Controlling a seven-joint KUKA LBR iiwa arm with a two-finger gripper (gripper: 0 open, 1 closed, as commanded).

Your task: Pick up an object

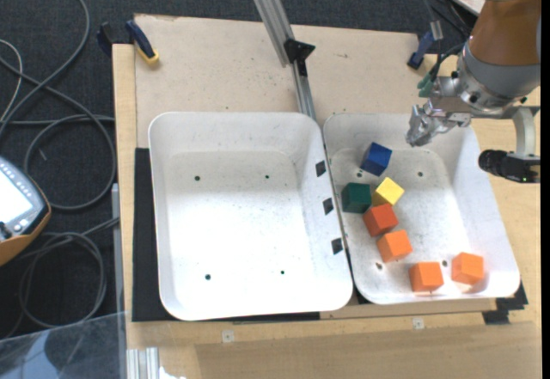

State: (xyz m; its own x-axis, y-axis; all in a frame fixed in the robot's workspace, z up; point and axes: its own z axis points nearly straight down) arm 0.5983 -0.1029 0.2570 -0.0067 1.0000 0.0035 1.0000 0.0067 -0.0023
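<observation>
The right bin holds several small blocks. A blue block lies nearest the far rim, with a dark green one and a yellow one just below it. A red-orange block and an orange block follow toward the front. Two more orange blocks sit near the front rim. My gripper hangs over the bin's far edge, up and to the right of the blue block, with nothing visible between its fingers.
The left bin stands beside the right one. A slanted metal bar runs down to the gap between the bins. Blue clamps grip the bench's far edge. Cables lie on the floor at left.
</observation>
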